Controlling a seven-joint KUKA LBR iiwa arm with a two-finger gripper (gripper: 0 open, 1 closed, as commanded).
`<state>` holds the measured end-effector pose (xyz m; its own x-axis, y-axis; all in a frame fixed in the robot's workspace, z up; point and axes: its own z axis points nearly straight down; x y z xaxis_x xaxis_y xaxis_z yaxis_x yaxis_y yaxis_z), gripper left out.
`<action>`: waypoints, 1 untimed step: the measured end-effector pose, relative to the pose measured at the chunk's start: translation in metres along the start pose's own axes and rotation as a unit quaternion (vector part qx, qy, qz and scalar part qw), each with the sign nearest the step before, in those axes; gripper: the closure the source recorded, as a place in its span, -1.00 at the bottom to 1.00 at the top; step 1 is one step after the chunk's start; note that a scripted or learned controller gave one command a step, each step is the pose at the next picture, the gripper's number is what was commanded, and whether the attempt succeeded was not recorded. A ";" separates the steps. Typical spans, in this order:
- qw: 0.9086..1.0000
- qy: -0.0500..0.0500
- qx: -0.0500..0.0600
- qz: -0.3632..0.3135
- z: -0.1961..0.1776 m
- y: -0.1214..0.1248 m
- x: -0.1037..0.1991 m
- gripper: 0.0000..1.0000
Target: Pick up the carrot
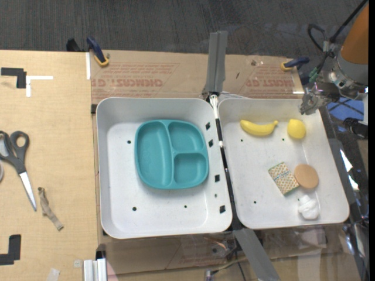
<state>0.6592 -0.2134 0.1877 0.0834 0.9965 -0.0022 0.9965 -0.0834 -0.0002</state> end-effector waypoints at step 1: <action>0.999 0.000 -0.001 0.035 -0.011 0.001 -0.004 1.00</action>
